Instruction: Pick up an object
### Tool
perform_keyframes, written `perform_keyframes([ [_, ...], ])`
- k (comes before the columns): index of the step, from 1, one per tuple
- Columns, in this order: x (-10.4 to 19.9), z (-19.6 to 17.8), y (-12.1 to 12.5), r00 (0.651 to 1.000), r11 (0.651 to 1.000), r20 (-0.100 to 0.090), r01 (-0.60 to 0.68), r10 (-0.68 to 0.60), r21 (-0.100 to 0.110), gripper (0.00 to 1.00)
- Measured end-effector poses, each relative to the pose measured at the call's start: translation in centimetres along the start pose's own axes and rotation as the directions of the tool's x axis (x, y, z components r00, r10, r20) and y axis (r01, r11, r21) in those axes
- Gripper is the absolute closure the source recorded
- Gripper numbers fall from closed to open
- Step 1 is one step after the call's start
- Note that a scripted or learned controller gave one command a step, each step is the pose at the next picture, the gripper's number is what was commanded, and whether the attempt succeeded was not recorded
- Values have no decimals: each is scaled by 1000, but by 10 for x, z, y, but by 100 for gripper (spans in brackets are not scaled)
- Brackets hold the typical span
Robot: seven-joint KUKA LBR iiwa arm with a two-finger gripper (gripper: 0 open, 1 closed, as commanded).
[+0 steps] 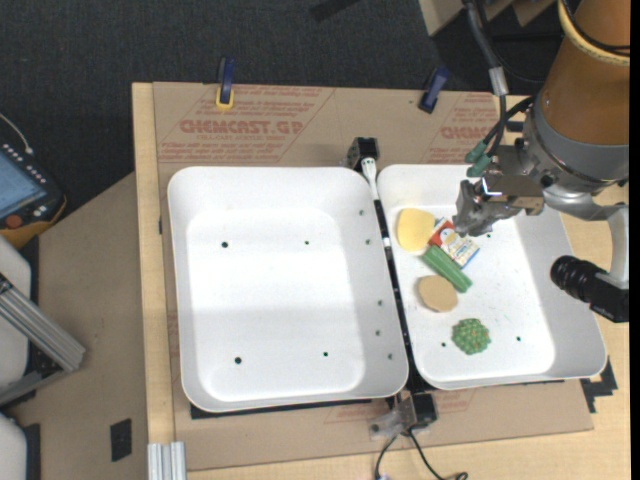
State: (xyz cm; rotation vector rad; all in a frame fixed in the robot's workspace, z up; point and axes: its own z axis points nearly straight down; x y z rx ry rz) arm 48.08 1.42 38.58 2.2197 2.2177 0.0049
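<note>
The right bin (560, 353) holds several small objects: a yellow round piece (413, 228), a small red, white and blue box (455, 247), a green stick-like piece (444, 268), a tan disc (436, 294) and a green bumpy ball (470, 336). My gripper (478, 218) hangs at the end of the grey and orange arm, low over the right bin. Its tip sits right at the upper edge of the small box, just right of the yellow piece.
The left bin (200, 368) lies beside the right one on a brown board (260, 118), held by clamps at the back. A black cylinder (590, 283) juts in over the right bin's right rim. A dark clip (362, 153) sits between the bins at the back.
</note>
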Motion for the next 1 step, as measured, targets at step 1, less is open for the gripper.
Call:
perform_keyframes([
  [1, 0, -10, 1, 1000, 1000, 0, 0, 0, -3, 100],
])
